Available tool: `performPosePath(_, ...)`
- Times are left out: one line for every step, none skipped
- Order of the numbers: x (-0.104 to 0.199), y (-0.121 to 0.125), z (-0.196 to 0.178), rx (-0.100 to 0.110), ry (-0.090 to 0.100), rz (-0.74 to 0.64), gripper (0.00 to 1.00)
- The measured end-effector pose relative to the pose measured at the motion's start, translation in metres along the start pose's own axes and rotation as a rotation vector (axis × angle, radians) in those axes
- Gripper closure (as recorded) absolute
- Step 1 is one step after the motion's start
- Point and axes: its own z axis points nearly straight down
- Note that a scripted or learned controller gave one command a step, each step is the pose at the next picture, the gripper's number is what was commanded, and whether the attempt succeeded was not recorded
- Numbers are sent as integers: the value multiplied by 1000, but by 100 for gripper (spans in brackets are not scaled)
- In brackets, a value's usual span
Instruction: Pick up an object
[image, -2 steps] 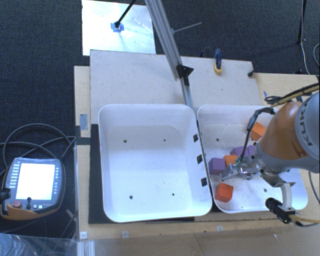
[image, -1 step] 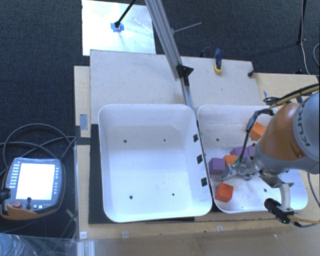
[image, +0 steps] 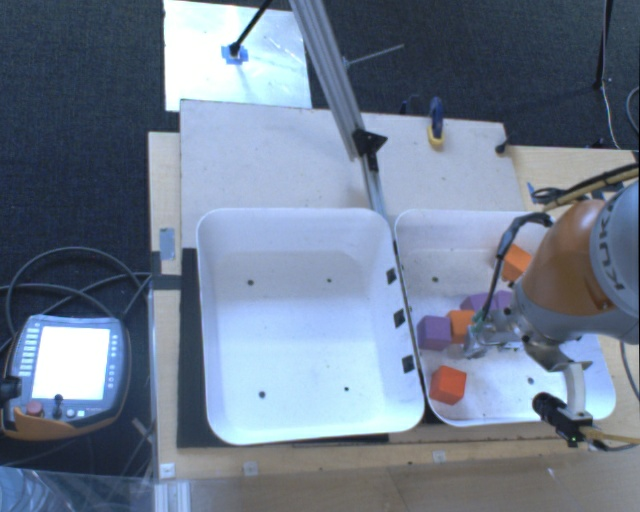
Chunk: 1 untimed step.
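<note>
The small orange block (image: 462, 322) lies in the right bin (image: 440, 235), in the middle right of the frame, touching a purple block (image: 434, 331) on its left and just beside the gripper (image: 478, 338) on its right. It looks like a light, stiff cube with flat faces, probably not fragile and not very slippery; I think two opposite flat sides are the best place to take it. If the gripper is released or clenched, I cannot tell, because the wrist covers it. Another purple block (image: 478, 301) sits just above, so the room around is tight. A second orange block (image: 448, 384) lies apart, near the lower wall, with more free floor around. A third orange one (image: 516, 263) is partly under the arm. The left bin (image: 215, 300) offers much open space.
</note>
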Motion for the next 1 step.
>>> performPosePath(-1, 12, -59, -5, -2, 0, 100)
